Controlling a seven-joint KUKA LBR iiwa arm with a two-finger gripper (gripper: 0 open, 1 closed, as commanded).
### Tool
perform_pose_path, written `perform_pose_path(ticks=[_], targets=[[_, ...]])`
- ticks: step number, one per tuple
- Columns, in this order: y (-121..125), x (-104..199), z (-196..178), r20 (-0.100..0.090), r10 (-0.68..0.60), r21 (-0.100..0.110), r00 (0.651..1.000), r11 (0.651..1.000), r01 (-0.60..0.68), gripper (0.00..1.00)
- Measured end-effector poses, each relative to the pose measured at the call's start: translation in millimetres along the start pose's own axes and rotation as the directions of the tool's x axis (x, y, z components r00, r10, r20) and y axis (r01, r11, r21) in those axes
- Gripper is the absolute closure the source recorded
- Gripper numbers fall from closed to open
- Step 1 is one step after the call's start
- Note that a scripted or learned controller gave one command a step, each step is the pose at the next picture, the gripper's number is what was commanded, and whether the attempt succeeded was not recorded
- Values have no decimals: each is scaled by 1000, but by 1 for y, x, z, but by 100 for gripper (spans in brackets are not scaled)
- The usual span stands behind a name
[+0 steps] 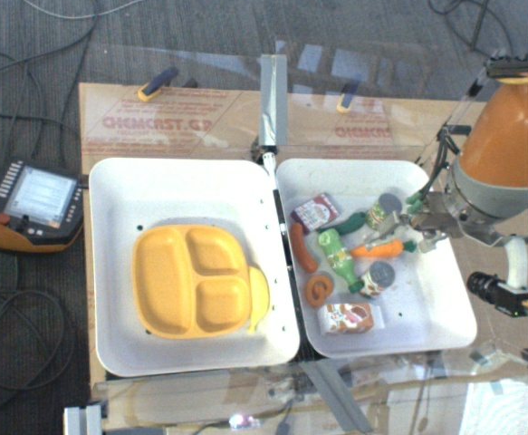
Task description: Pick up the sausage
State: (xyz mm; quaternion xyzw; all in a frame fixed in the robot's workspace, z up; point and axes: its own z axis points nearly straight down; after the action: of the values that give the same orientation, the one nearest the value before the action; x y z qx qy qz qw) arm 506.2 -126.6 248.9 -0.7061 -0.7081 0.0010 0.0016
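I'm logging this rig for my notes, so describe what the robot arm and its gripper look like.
The arm enters from the right: a bulky rounded orange shell above a grey wrist section. Below it sits a dark metal gripper with thin black cables and small green-tipped parts. A white and black fitting sticks out beneath the wrist.

Sausage point(302, 247) at right bin's point(445, 315) left wall, bottle point(339, 254) just right; tray point(194, 279) in left bin point(110, 333).

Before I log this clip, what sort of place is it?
Most likely a robotics lab bench: two white bins on cardboard, loose cables across the carpet, an orange teach pendant beside the bench, and toy food including a sausage.
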Motion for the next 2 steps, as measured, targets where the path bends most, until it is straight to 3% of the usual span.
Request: perform_pose_path(ticks=[1, 2], targets=[[14, 24, 120, 0, 45, -1, 999, 999, -45, 0], [58, 28, 159, 5, -53, -12, 999, 998, 54, 0]])
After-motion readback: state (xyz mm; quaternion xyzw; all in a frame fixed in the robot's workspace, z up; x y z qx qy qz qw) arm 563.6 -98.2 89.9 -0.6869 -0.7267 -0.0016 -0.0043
